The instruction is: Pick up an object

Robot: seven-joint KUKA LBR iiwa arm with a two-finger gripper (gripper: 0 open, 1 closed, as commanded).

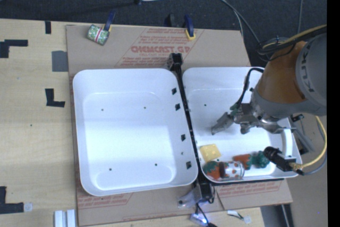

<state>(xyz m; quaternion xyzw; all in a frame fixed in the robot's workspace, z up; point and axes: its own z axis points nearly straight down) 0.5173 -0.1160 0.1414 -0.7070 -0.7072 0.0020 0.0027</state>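
Bright, even light (bins [127, 82] glare), perhaps slightly soft.

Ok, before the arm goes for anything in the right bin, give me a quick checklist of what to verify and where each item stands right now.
1. Objects within reach in the right bin: ok; yellow block and a cluster of small toys lie along its near edge.
2. Gripper over the right bin: ok, above its bare middle.
3. Gripper above a target: not ok; the objects lie nearer the front wall.
4. Anything between the fingers: not ok, nothing seen there.
5. Toys separated enough for a clean grasp: cannot tell; they look bunched.
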